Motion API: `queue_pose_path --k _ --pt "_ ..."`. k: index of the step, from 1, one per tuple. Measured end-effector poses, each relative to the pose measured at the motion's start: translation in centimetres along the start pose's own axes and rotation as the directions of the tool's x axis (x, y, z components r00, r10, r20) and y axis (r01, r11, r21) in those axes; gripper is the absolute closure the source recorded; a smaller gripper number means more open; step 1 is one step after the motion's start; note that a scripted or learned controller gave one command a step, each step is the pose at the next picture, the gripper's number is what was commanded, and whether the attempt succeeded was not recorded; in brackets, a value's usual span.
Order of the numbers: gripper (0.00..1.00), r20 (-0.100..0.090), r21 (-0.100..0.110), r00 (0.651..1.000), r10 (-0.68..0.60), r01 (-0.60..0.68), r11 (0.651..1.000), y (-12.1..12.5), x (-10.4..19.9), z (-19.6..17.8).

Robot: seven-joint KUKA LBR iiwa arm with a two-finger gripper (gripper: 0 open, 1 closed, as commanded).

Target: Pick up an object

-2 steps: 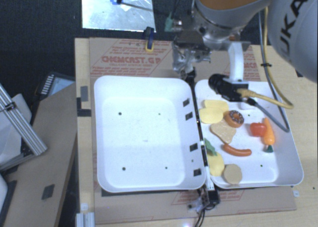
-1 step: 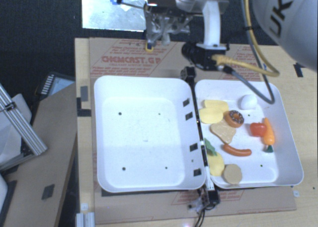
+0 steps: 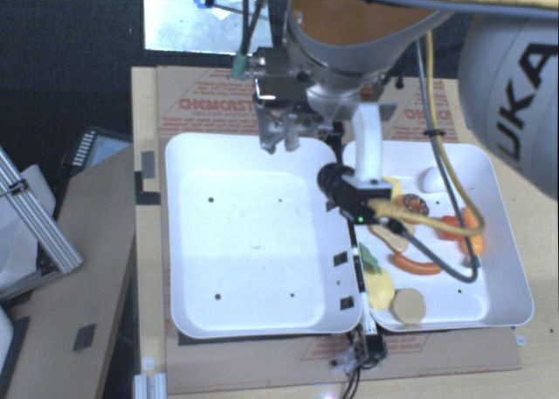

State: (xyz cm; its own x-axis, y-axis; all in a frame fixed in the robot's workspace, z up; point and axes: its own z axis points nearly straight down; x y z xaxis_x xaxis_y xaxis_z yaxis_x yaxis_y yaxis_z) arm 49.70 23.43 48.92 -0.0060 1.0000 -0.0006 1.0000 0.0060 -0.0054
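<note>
Overhead, the gripper (image 3: pixel 278 134) (fingers seemingly parted, nothing between) hangs near cardboard (image 3: pixel 218 100) printed "CHEMCAST".

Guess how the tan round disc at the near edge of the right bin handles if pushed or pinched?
The tan disc looks flat and lying on its face, so it probably slides rather than rolls. Its low profile likely leaves the fingers little edge to catch. It touches a pale yellow piece and sits near the right bin rim, so a push may jam it or nudge that neighbour.
</note>
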Motion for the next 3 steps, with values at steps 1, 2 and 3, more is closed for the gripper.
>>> queue_pose_path --k 1,2,3 --pt "1.00 -0.003 -0.010 1.000 0.001 -0.001 1.000 -1.1 -0.1 -4.3" --pt "1.00 0.002 -0.002 1.000 0.013 -0.013 1.000 -1.1 -9.2 1.9" --pt "1.00 -0.007 -0.014 1.000 -0.007 0.007 1.000 -1.2 0.6 -5.0"
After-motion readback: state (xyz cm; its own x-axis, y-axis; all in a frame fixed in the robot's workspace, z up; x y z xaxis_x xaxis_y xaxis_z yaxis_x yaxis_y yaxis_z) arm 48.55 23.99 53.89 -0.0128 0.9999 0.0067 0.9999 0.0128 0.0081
